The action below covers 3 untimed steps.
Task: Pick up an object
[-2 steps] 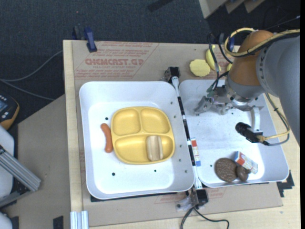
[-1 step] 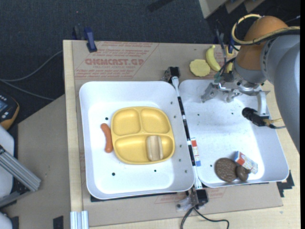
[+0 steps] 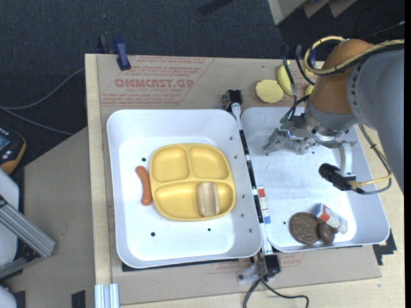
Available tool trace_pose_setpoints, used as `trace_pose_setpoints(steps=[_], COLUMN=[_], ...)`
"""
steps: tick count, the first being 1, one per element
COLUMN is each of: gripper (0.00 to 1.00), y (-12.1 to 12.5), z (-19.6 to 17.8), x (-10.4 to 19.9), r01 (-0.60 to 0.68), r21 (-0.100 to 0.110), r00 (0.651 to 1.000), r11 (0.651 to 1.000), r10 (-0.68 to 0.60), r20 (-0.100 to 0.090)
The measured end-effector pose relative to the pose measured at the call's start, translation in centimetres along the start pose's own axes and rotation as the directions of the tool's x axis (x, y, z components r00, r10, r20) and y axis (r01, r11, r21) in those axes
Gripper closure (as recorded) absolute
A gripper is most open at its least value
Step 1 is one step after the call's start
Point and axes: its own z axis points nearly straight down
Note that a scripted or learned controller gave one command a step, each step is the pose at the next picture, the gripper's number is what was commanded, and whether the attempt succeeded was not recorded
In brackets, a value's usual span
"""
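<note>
Camera view, and the gripper [image 3: 290, 140] hangs over the upper part of the right bin [image 3: 276, 191], near its back wall, with nothing visibly between its fingers. How far those fingers are spread I can't tell; they blur into the wrist hardware from up here.

The risk as I judge it: the gripper sits above bare white floor, well apart from anything worth grabbing. Close there and it takes air. The candidates in this bin are bunched in the near right corner: a brown cookie [image 3: 304, 228], and just beside it a small red, white and blue packet [image 3: 331, 217]. Crowded against the wall like that, a finger could catch the rim or nudge one piece into the other.

Over in the left bin [image 3: 128, 172], a yellow divided plate [image 3: 173, 165] sits in the middle with a tan bread roll [image 3: 207, 199] in its lower right compartment. An orange hot dog [image 3: 145, 185] lies on the bin floor just beside the plate's left edge. On the counter [image 3: 160, 82] behind the right bin, a yellow lump [image 3: 269, 91] rests outside both bins.
</note>
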Motion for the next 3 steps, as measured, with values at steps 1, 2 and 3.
trace_pose_setpoints(steps=[1, 2, 3], gripper=[0.0, 0.0, 0.0], y=[-5.8, 1.2, 4.2], z=[0.1, -0.1, -0.1], x=[-0.1, 0.2, 1.6], r01=[-0.003, 0.003, 0.003], r21=[0.001, -0.012, -0.01], r00=[1.0, 1.0, 1.0], r11=[1.0, 1.0, 1.0], r10=[0.003, -0.003, -0.003], r20=[0.0, 0.004, 0.003])
